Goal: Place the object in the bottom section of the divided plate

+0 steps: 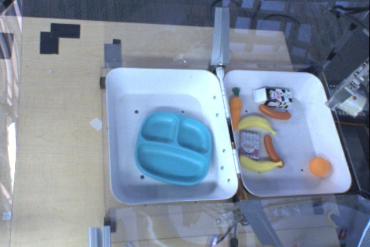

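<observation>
Overhead, the grey robot arm (354, 85) pokes in at 3 o'clock, its end slanting down toward the right rim of the right-hand shallow white bin (324, 124); most of the arm is cut off by the frame edge. A small orange patch shows on the gripper (347, 96), which is too cropped and blurred to tell whether it is open or closed. The turquoise plastic divided plate (173, 147) lies flat in the left-hand shallow white bin (121, 101), two small sections toward 12 o'clock and one long section toward 6 o'clock. Toy foods crowd the right bin: an orange carrot (235, 110) at 10 o'clock, a black-and-white carton (274, 95) at 12, two yellow bananas (257, 124) and two reddish sausages (274, 113) around a small printed packet (250, 144), and an orange ball (319, 167) at 4 o'clock.
</observation>
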Tool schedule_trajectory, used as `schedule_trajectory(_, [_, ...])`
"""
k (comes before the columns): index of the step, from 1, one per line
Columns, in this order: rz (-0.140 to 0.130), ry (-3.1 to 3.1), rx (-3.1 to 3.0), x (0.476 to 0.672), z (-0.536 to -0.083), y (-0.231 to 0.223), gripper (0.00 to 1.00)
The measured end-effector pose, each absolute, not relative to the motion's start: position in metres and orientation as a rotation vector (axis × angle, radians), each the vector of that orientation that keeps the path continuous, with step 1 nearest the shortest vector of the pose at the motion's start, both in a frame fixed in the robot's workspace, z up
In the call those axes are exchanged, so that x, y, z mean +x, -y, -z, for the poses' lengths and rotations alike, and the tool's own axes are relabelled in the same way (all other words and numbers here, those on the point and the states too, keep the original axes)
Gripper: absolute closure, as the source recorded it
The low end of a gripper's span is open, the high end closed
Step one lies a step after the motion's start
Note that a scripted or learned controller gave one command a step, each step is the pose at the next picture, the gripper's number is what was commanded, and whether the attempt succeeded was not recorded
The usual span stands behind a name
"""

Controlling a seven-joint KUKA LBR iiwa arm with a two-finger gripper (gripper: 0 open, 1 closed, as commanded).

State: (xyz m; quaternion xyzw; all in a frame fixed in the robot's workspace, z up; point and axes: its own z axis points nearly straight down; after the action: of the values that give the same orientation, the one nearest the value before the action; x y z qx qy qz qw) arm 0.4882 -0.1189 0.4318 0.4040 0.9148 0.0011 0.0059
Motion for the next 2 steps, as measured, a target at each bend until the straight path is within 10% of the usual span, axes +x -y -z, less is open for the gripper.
schedule_trajectory(1, [-0.003, -2.771, 1.465, 0.488, -0.329, 0.118, 1.00])
schedule_trajectory(2, [-0.008, -2.582, 1.773, 0.488, -0.437, 0.074, 1.00])
